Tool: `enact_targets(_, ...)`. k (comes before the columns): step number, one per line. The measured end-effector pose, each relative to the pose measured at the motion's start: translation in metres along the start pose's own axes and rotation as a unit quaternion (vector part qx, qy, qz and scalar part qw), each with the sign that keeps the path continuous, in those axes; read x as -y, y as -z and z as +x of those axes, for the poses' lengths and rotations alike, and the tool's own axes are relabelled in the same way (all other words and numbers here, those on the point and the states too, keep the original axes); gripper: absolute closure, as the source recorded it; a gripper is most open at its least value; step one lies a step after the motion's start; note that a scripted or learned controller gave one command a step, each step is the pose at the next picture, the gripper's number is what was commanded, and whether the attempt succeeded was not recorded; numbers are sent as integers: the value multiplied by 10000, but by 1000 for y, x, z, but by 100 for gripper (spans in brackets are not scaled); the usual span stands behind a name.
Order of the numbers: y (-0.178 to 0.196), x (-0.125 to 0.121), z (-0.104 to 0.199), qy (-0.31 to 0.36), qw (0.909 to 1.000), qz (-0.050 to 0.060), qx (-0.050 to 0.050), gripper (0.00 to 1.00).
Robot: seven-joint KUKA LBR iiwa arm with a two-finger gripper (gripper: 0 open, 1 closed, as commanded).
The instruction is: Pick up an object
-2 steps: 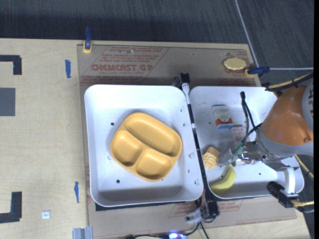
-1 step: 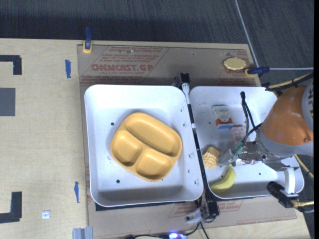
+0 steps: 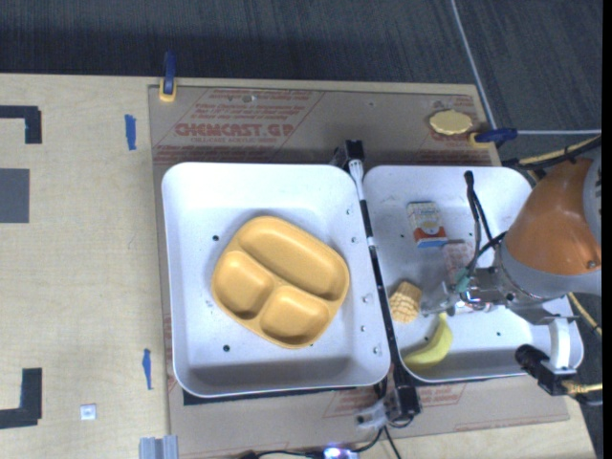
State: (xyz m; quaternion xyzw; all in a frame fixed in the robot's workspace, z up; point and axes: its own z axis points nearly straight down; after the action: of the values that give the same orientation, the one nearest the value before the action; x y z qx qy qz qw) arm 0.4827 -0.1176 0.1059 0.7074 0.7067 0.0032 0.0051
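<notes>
One fixed camera looks down at a slant from above the bench. Both white bins sit mid-frame.

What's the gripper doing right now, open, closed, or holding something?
Gripper: cannot be told; it sits low in the right bin near the banana.

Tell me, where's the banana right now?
The banana lies in the right bin, near its front edge, just below the corn and left of the claw.
</notes>
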Motion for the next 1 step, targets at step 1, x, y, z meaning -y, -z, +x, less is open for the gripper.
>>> enact_targets(1,0,0,0,0,10000,1,0,0)
